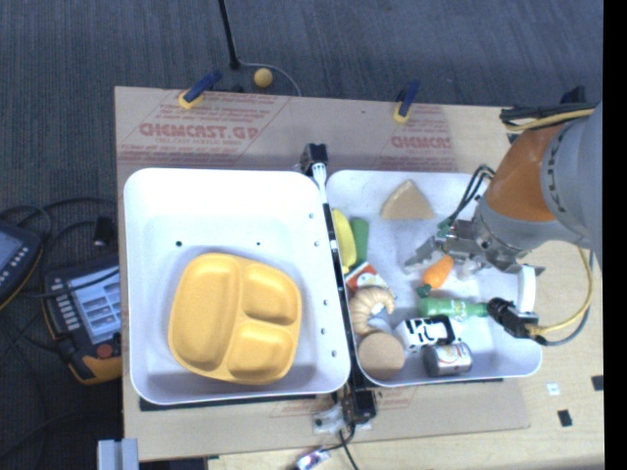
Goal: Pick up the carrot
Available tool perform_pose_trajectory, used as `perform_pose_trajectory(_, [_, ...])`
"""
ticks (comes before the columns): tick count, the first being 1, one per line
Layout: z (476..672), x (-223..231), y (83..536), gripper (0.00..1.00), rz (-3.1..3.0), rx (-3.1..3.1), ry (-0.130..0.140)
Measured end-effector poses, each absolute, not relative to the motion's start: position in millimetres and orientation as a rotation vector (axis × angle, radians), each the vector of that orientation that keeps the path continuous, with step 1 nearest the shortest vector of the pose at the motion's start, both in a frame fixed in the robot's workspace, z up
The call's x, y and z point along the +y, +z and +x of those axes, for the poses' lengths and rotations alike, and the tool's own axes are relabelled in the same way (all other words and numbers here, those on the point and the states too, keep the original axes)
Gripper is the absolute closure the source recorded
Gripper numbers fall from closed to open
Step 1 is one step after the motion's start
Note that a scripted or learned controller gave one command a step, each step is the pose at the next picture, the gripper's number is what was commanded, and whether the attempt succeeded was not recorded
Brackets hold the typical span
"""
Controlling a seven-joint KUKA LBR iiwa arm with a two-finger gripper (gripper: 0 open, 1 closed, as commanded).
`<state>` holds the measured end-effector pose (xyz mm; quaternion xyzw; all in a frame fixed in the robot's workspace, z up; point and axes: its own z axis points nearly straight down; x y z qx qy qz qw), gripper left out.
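Crowding the carrot (438, 271), the gripper (443, 247) hangs mid right bin (392, 180).

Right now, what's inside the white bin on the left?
The left bin holds just a yellow divided tray, lying flat on its floor with three hollows that look bare. Whatever might sit under the tray is covered, so I can't tell.
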<state>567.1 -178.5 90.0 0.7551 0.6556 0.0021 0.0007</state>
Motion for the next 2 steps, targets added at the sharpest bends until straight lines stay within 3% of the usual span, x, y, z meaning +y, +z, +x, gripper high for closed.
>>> perform_pose_trajectory(1, [568.5, -179.4, 100.6, 1.00, 2.364, 2.057, 0.007])
perform_pose_trajectory(2, [565.5, -131.9, 221.7, 1.00, 2.518, 1.870, 0.004])
